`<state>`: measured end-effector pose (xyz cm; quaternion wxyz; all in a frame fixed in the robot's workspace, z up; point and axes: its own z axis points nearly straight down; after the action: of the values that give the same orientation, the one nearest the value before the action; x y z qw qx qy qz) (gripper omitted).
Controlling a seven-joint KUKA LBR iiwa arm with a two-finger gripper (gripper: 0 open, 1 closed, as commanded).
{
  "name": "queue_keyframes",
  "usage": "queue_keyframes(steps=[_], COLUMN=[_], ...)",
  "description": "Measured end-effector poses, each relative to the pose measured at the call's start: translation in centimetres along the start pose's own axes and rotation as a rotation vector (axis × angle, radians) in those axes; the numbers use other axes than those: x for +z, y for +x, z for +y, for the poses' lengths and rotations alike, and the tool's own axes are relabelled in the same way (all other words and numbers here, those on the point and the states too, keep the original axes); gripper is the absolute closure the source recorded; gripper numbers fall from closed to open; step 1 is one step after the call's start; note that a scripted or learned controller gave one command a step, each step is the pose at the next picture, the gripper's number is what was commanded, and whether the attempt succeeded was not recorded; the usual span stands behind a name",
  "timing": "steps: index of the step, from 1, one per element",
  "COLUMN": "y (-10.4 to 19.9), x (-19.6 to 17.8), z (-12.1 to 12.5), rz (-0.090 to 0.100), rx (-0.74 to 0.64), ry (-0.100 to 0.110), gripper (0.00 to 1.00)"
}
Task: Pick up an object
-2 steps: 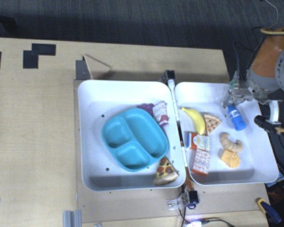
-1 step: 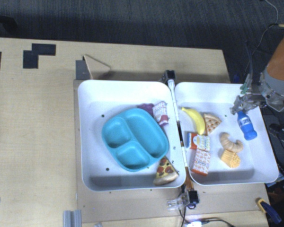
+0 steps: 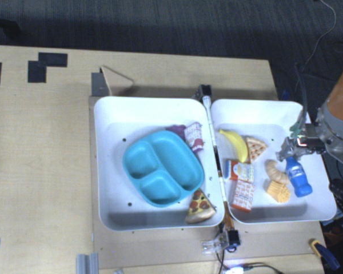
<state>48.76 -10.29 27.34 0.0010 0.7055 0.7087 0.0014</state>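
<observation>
My gripper [image 3: 293,146] hangs over the right side of the right bin [image 3: 257,112], reaching in from the right edge. Just below it lies a blue bottle [image 3: 299,180], its top end close under the gripper; I see nothing held. Left of the bottle lie a tan croissant [image 3: 275,170] and a yellow waffle piece [image 3: 279,192]. Further left are a banana [image 3: 234,144], a wedge of toast [image 3: 255,149] and a red and white packet [image 3: 243,193].
The left bin [image 3: 111,153] holds a blue divided plate [image 3: 163,168], a pizza slice [image 3: 200,206] at its lower right and a purple wrapper [image 3: 192,136] at its upper right. A black bar [image 3: 207,104] runs between the bins. Bare wooden bench lies to the left.
</observation>
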Motion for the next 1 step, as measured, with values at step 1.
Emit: queue_keyframes(steps=[1], y=[0.03], x=[-1.04], z=[0.11], rz=[0.000], rx=[-0.004], ry=[-0.003], gripper=[1.00])
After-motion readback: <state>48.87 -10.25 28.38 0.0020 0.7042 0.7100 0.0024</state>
